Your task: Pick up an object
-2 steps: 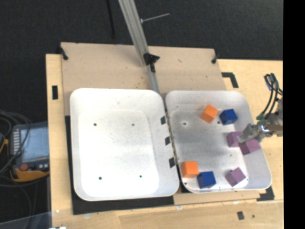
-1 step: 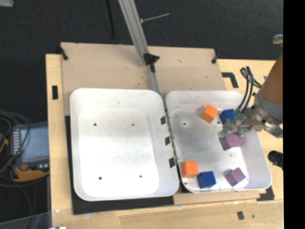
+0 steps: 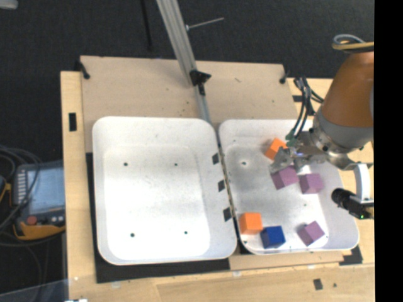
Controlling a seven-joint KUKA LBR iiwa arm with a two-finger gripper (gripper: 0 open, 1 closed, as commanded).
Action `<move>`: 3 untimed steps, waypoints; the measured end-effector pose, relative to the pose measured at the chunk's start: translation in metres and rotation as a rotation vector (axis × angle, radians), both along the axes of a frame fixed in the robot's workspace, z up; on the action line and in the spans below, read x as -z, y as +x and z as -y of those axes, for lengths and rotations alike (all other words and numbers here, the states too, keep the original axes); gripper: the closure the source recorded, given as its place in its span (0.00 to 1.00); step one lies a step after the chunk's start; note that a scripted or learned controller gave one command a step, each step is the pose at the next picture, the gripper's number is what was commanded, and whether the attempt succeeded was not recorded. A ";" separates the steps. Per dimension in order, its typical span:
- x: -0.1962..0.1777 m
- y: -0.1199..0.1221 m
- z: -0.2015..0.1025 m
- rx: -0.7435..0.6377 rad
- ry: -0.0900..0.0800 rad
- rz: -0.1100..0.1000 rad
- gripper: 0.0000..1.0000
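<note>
The right bin (image 3: 249, 137) holds several small blocks. An orange block (image 3: 274, 148) lies near its back, with two purple blocks (image 3: 284, 177) (image 3: 311, 183) just in front of it. Along the front edge sit another orange block (image 3: 251, 222), a blue block (image 3: 272, 236) and a third purple block (image 3: 310, 233). My gripper (image 3: 288, 160) hangs low over the bin, between the back orange block and the left purple block, close to both. The wrist hides part of the space around them. I see no block lifted off the bin floor.
The left bin (image 3: 157, 187) stands beside the right one, a narrow gap with black clips between them. A slanted metal pole (image 3: 179, 36) rises behind the bins. A pendant with cables (image 3: 38, 197) lies off the bench at the left.
</note>
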State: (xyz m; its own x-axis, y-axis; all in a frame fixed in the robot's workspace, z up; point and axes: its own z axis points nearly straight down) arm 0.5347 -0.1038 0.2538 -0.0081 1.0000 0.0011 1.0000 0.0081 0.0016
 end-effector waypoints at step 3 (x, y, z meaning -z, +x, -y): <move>-0.004 0.041 -0.131 0.003 -0.002 -0.001 1.00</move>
State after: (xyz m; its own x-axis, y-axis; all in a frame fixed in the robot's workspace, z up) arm 0.5759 0.0270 0.2573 -0.0055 1.0000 -0.0006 1.0000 0.0055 0.0009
